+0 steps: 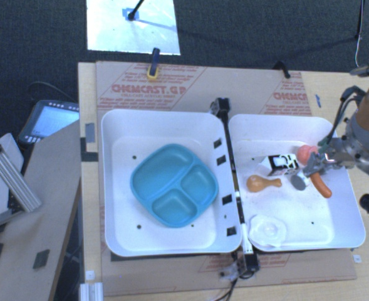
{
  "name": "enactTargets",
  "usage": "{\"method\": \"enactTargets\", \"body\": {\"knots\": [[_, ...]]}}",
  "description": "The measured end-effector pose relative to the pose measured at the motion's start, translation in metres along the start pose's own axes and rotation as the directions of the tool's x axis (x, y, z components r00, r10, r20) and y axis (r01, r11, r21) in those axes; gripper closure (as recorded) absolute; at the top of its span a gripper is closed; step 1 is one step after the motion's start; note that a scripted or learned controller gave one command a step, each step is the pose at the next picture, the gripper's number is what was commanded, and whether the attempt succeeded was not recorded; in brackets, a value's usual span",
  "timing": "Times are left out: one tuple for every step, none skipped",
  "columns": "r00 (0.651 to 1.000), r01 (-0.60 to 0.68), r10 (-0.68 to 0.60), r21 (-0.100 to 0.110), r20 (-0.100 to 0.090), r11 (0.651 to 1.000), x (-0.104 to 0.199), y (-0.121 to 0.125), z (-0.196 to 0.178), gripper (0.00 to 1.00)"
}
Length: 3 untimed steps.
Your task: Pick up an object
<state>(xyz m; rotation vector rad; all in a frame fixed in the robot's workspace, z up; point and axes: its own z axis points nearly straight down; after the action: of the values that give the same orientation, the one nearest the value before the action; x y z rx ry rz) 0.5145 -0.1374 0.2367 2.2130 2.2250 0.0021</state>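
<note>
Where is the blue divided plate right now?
The blue divided plate lies in the middle of the left bin, across the divider from the tan drumstick toy in the right bin.

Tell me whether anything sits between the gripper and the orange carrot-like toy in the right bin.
Nothing visible does. The gripper hangs right over the upper end of the orange toy, with the pink ball and grey piece close beside.

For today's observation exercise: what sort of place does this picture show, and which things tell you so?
Probably a robot test bench: a robot arm reaches over two white bins, one holding a blue plate, the other small toys.
</note>
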Motion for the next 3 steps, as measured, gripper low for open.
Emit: {"method": "enactTargets", "body": {"knots": [[1.0,0.005,-0.005,0.007,-0.004,1.0,0.058,-0.006,0.009,1.0],[1.0,0.007,-0.007,0.007,-0.004,1.0,0.12,-0.005,0.006,1.0],[1.0,0.005,-0.005,0.008,-0.003,1.0,0.18,-0.007,0.004,1.0]]}}
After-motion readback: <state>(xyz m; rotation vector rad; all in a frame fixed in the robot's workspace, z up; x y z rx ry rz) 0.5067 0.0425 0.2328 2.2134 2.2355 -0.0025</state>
